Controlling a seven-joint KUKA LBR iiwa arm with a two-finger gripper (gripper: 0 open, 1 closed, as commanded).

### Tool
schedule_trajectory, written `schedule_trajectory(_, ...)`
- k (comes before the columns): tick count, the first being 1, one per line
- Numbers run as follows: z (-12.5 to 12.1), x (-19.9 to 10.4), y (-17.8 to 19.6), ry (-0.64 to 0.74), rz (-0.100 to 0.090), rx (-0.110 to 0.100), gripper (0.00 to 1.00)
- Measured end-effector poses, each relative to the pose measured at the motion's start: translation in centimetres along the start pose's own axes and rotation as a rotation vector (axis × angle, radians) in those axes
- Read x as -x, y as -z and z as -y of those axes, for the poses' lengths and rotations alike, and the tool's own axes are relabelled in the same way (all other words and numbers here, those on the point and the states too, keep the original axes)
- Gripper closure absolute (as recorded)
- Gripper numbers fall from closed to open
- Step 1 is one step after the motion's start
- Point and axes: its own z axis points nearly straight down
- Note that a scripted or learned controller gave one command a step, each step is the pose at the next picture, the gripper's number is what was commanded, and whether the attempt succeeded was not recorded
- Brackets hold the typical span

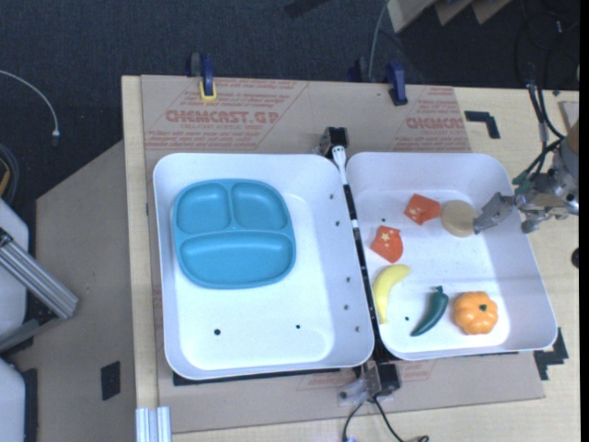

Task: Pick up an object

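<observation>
Camera view: left bin [175, 247] holds blue tray [236, 233].

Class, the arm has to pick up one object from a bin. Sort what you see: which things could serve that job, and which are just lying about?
Part of the job:
gripper
tan round piece
two red pieces
banana
green pepper
orange pumpkin
right bin

Just lying about:
blue divided plate
left bin
blue clamps
</observation>
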Motion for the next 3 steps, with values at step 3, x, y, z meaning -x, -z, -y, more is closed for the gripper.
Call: schedule_trajectory(3,-0.5,0.0,-7.8,0.005,-0.001,0.009,0.00)
